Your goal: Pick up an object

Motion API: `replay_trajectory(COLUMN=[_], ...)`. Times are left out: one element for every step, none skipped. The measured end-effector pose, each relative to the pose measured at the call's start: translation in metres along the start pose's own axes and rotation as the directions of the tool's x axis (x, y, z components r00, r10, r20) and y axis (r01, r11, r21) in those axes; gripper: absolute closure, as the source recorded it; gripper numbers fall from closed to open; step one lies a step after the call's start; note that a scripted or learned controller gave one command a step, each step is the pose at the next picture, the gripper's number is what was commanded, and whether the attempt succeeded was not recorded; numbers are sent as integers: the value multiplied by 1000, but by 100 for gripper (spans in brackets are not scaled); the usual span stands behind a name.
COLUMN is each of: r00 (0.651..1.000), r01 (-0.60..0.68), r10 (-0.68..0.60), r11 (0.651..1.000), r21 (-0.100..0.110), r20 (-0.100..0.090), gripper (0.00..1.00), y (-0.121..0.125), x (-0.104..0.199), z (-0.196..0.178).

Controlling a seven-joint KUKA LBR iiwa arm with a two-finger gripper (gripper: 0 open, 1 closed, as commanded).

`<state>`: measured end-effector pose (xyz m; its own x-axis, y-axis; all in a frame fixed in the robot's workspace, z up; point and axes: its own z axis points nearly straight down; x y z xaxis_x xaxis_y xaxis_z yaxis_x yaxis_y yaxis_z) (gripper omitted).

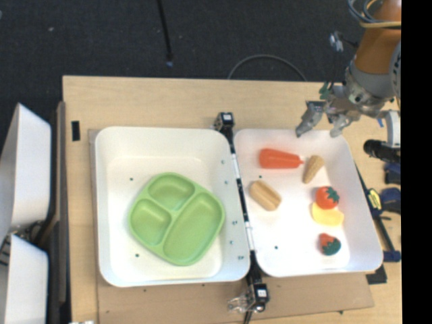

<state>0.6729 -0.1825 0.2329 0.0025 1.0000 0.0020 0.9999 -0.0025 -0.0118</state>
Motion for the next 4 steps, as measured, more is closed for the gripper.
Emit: replay_trajectory(r00=[1000, 1000, 1000, 1000], r01=[4, 0, 3, 6], r10=[-4, 0, -3, -6], r11=[1000, 1000, 1000, 1000], r21=[-14, -8, -20, -12], r20=[3, 4, 5, 6], gripper=[0, 0, 0, 0], y=[2, -5, 8, 9], x=[0, -1, -2, -4], z=[-10, 50, 99, 132])
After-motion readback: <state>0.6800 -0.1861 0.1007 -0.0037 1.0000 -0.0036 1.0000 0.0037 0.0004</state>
